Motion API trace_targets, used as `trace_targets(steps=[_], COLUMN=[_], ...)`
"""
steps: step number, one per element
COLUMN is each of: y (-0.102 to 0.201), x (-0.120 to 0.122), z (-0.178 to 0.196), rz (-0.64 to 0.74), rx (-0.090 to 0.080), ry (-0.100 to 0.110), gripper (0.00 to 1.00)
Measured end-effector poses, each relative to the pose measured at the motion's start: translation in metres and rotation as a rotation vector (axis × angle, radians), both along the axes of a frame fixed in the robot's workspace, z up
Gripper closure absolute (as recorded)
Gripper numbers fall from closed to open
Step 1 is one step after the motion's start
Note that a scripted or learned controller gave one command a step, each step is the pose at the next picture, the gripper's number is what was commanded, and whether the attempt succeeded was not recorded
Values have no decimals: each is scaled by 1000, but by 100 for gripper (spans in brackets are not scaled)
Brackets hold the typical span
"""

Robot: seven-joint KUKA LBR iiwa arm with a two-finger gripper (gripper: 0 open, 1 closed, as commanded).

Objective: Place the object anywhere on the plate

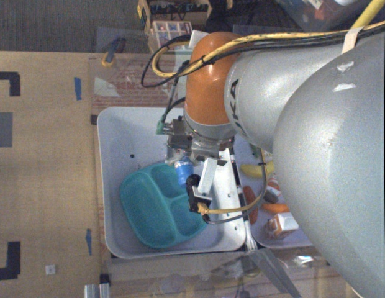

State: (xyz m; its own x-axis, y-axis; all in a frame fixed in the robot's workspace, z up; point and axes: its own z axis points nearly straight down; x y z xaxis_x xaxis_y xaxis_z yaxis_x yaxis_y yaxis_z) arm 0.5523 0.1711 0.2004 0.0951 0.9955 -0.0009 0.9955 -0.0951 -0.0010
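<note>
A teal plate (pixel 156 208) with divided compartments lies in the left white bin (pixel 115 166), toward its front. A small blue object (pixel 184 176) with a pale top sits at the plate's upper right rim, directly under my gripper (pixel 180 158). The grey wrist and orange band (pixel 208 79) hang over the gripper and hide most of it. Whether the blue object is held or resting on the plate's edge is not visible.
The right bin (pixel 258 238) holds a yellow banana-like item (pixel 253 169), red and orange pieces (pixel 274 207) and a small carton (pixel 283 225). Yellow and black cables (pixel 230 210) loop off the wrist. Cardboard boxes (pixel 172 8) stand behind the bench.
</note>
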Motion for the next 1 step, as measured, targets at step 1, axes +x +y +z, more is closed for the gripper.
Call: trace_targets(steps=[1], y=[0], x=[0], z=[0], rz=[0], rx=[0], ry=[0], gripper=[0])
